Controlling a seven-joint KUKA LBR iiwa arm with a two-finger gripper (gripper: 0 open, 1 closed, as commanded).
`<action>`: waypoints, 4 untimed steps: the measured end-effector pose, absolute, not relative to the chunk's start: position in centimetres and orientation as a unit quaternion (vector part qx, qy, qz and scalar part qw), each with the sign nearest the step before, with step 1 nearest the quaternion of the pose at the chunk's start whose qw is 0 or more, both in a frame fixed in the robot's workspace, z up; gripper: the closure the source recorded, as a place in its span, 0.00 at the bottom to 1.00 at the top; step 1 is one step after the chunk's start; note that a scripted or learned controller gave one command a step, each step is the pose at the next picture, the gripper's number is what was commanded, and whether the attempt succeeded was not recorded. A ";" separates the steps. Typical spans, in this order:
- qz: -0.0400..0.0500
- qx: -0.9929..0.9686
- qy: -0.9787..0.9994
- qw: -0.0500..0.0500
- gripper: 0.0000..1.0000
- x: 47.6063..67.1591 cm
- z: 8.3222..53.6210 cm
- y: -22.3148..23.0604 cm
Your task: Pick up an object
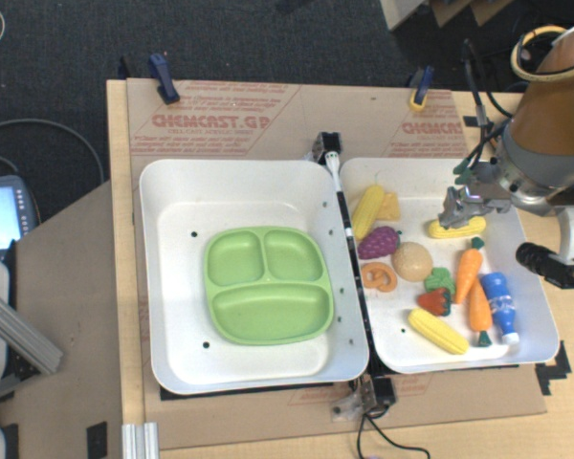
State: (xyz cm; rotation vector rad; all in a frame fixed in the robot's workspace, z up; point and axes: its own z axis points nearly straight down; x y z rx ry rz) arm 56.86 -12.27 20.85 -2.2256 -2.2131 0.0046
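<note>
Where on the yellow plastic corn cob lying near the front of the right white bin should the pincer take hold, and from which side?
Probably across the middle of the yellow plastic corn cob, coming straight down from above. It lies flat and slanted, long and narrow, so closing across its short width fits best. Bare floor of the right white bin shows along its front side; the red plastic strawberry sits close behind, so keep clear there.

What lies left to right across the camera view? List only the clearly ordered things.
green divided plate → purple grapes → beige potato → yellow banana under the gripper → blue bottle
</note>
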 end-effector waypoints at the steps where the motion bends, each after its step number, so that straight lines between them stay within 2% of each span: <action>1: 0.000 -0.707 -0.707 0.001 0.00 57.1 20.7 -11.9; 2: 0.001 -0.708 -0.706 0.000 0.00 53.3 8.0 -13.3; 3: -0.002 -0.708 -0.706 -0.007 1.00 53.7 9.8 -13.4; 4: -0.001 -0.707 -0.707 -0.004 1.00 57.8 13.2 -16.4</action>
